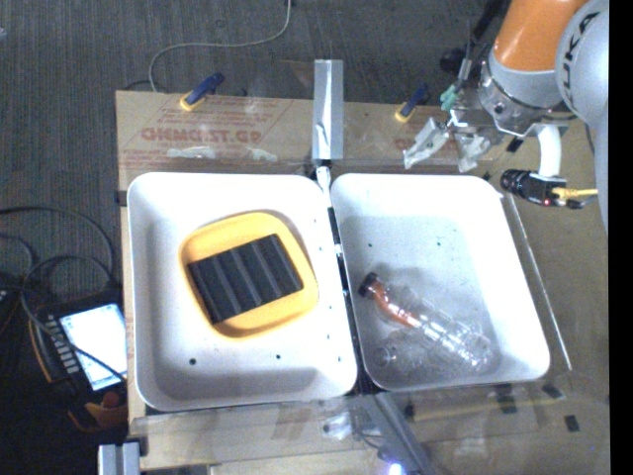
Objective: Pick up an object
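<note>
Two pincer (447, 144) fingers (423, 146) spread — grasping nothing, above right bin (514, 255)

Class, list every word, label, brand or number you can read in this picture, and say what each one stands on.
"KUKA", partly cut off at the frame edge, on the grey arm.
Red print on the cardboard behind the bins: too faint to read for sure.
The lit screen on the floor at left: too small to read.
Nothing legible on the bottle or the yellow tray.
</note>
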Tool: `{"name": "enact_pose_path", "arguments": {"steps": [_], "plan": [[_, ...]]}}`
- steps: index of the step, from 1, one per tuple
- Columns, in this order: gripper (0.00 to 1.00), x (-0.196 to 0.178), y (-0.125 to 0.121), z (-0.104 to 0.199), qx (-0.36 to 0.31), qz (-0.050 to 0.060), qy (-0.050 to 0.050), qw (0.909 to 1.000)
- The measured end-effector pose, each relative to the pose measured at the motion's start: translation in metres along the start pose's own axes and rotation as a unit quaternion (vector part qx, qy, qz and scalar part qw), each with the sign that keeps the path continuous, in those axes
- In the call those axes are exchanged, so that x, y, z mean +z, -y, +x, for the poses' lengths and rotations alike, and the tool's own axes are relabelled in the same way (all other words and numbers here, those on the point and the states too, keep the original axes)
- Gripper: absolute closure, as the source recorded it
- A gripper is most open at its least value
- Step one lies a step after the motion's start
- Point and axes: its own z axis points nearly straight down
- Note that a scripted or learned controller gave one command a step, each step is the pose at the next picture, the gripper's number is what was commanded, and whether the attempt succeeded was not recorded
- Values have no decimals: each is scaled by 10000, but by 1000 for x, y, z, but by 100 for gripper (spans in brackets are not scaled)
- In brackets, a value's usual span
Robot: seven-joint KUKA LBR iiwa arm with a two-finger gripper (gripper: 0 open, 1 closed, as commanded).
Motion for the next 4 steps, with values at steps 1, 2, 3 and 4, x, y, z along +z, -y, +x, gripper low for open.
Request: {"name": "enact_pose_path", "arguments": {"steps": [1,2,3,4], "plan": [[100,-9,0,1,-11,5,1,10000],[0,-9,0,1,-10,6,4,10000],[0,86,69,25,244,9,2,9997],[0,130,81,24,-1232,-3,0,9924]]}}
